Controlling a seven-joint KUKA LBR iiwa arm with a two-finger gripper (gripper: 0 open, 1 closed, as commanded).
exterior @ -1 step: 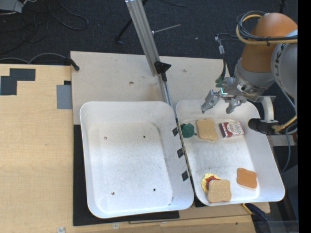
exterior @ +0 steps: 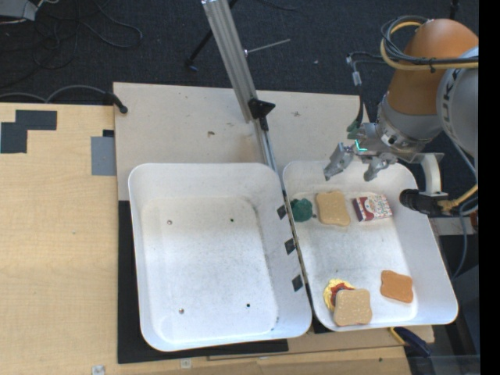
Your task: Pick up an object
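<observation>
Tan bread slice (exterior: 333, 208) — just below the open, empty end effector (exterior: 356, 164).

A robotics lab: a grey and orange robot arm (exterior: 426, 76) reaches over two white bins (exterior: 148, 180) on a plywood counter (exterior: 180, 123), with an aluminium rail (exterior: 234, 61) and loose cables (exterior: 70, 22) on dark carpet.

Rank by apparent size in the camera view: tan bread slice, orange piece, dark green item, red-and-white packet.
1. tan bread slice
2-3. orange piece and red-and-white packet, too alike to split
4. dark green item
</observation>
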